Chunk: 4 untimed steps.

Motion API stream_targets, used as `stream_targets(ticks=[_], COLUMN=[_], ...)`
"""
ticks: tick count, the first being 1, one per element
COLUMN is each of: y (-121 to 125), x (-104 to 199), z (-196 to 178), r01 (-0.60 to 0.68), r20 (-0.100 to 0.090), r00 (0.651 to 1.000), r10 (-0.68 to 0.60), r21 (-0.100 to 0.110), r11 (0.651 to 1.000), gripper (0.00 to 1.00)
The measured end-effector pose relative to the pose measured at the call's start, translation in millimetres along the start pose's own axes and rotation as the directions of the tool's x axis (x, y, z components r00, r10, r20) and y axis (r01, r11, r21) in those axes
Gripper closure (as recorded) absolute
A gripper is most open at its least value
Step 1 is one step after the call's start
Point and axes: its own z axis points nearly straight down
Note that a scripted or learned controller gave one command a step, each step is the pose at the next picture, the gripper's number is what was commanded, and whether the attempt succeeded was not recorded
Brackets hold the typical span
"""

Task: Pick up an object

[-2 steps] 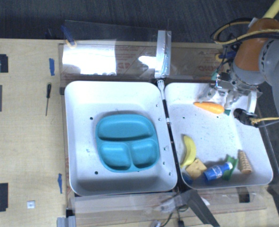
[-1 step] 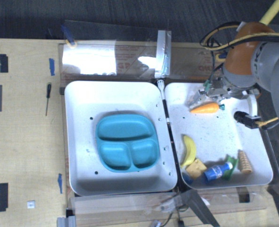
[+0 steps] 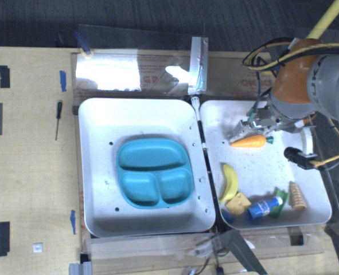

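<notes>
Hand (image 3: 250, 128) low over carrot (image 3: 249, 142) in right bin (image 3: 312, 179)

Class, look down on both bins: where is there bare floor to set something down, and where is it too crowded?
Right bin: bare floor in the middle, between the carrot under the gripper and the near row; also its far-left corner. That row is crowded: banana, yellow block, blue bottle, ridged cone. Left bin: the blue tray takes the centre, leaving bare margins around it.
</notes>
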Motion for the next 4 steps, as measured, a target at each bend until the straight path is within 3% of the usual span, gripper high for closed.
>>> stream_targets(ticks=[2, 3, 4], y=[-66.3, -46.4, -28.4], x=[-48.3, -17.0, 1.3], z=[-0.4, -0.4, -65.7], r01=[-0.143, -0.387, -0.151], r20=[0.001, 0.0, 0.001], r00=[0.99, 0.922, 0.989], r10=[0.143, 0.387, 0.151], r21=[0.0, -0.003, -0.003], r11=[0.99, 0.922, 0.989], gripper=[0.0, 0.0, 0.0])
